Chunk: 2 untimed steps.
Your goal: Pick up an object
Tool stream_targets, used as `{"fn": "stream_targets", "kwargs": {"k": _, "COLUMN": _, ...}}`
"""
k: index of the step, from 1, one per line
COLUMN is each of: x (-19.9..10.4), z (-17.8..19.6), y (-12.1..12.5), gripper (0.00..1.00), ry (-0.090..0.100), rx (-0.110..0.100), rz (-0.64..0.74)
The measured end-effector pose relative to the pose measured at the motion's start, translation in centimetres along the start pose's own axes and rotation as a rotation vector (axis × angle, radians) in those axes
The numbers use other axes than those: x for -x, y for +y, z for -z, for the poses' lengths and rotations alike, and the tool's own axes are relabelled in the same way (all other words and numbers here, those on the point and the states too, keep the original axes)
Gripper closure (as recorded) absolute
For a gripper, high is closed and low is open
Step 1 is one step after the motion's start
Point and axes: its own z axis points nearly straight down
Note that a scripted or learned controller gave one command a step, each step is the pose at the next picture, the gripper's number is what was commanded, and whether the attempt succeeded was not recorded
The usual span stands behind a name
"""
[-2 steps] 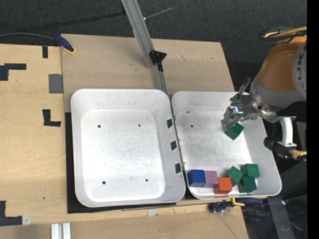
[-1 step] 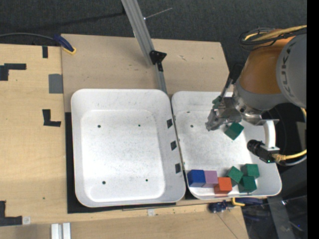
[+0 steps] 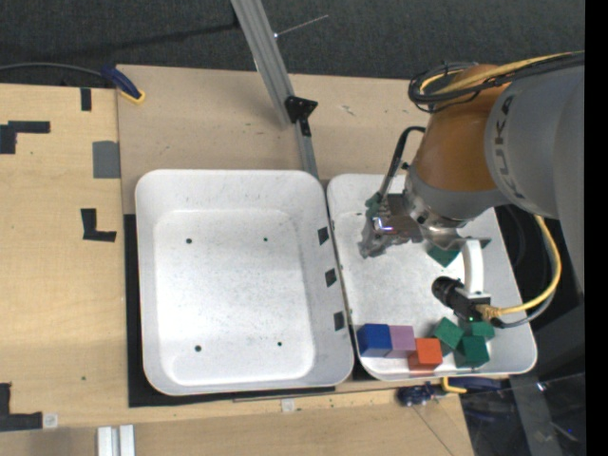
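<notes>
My gripper [image 3: 376, 237] hangs low over the upper left part of the right bin [image 3: 503, 283], below the grey arm with its orange band [image 3: 456, 155]. Along the bin's front edge sit a blue cube [image 3: 375, 338], a pale purple block [image 3: 403, 337], an orange cube [image 3: 427, 351] and a cluster of green blocks [image 3: 465, 342]. All of these lie well in front of the gripper and apart from it. A teal piece [image 3: 443, 253] shows just under the wrist, partly hidden by the arm. I see nothing under the gripper tip but white bin floor.
The left bin [image 3: 152, 255] lies beside the right one, their rims meeting near the gripper. A slanted metal post [image 3: 271, 55] rises behind the bins. A black and yellow cable [image 3: 494, 307] loops over the right bin's right side.
</notes>
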Motion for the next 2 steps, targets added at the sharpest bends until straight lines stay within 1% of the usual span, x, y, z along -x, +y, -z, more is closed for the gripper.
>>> {"fn": "stream_targets", "kwargs": {"k": 2, "x": -11.5, "z": 2.3, "y": -1.9, "gripper": 1.0, "ry": 0.001, "rx": 0.002, "rz": 0.003}}
